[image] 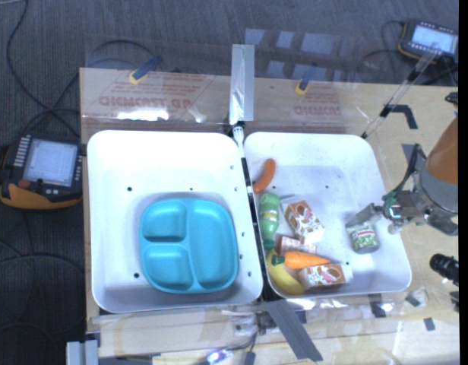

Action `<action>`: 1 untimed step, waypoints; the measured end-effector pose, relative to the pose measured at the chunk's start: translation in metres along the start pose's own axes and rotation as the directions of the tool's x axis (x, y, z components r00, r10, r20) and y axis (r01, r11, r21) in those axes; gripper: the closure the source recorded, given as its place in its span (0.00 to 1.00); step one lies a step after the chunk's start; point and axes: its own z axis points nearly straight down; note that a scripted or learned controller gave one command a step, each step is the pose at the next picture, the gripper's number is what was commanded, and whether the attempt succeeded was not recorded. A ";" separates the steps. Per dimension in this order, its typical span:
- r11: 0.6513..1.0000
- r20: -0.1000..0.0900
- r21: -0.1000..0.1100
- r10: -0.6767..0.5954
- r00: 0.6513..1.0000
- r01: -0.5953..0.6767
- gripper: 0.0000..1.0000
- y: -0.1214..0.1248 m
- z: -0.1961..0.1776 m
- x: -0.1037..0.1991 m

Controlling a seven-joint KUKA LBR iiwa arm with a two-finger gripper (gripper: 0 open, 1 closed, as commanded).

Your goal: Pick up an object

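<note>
Dark grey carpet floor (143, 14) w/ cables; wooden bench (181, 93); teach pendant (40, 169) at left.

Both white bins (105, 204) look like smooth moulded plastic with a soft sheen, and the blue divided tray (190, 243) in the left one is glossy plastic too. The carrot (304, 260), sausage (264, 174) and banana (283, 279) have the even, slightly shiny skin of plastic toys, while the small cartons (303, 220) look like printed card. The tabletop (173, 97) is matt brown board under clear shiny film, the floor (67, 21) dark rough carpet.
</note>
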 end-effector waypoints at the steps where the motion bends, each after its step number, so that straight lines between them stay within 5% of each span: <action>1: 0.999 -0.010 -0.004 0.043 0.999 -0.043 0.00 0.001 0.083 -0.004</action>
